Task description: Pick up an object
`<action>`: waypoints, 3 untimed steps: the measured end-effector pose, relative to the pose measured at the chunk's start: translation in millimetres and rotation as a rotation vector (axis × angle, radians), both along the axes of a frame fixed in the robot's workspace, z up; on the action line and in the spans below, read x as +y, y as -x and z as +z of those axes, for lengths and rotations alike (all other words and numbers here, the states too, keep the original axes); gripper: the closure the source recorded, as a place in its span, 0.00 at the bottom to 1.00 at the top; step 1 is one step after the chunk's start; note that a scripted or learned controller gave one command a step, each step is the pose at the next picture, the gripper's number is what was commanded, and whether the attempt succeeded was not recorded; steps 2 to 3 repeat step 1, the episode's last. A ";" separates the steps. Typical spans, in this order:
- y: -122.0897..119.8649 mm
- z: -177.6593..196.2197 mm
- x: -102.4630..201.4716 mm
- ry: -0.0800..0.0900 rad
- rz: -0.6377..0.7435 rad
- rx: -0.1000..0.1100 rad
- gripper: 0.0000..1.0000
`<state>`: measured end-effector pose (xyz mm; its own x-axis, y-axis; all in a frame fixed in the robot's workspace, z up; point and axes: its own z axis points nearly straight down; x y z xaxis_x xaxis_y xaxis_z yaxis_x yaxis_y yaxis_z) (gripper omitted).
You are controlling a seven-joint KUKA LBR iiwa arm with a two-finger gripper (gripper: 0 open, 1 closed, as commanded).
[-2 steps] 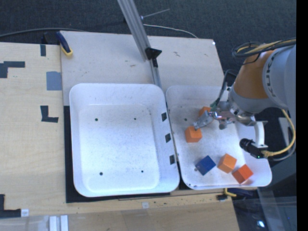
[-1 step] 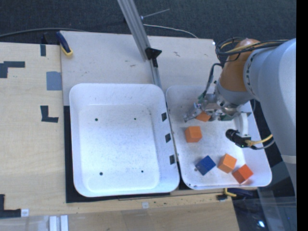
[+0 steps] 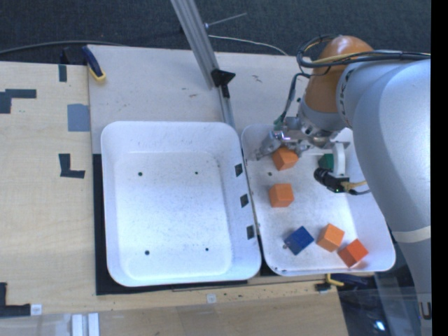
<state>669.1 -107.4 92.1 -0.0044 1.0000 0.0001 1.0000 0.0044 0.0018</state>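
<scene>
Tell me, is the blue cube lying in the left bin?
No, the blue cube lies in the right bin, near three orange cubes.

A single fixed camera looks down at a slant from above the tabletop [image 3: 161, 82], far enough off to take in both white bins [image 3: 175, 201], the left one central and the right one [image 3: 371, 254] partly behind the arm [image 3: 392, 117] entering from the right

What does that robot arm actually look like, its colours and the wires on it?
The arm is a thick, smooth, rounded grey tube with an orange band above the wrist. Thin black cables loop over that band. The gripper is small, metallic and grey.
</scene>
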 end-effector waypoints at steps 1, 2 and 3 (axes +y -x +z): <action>2.1 9.2 -1.5 0.003 -0.001 0.005 1.00; 2.1 9.2 -1.5 0.003 -0.001 0.005 1.00; 2.1 9.2 -1.5 0.003 -0.001 0.005 1.00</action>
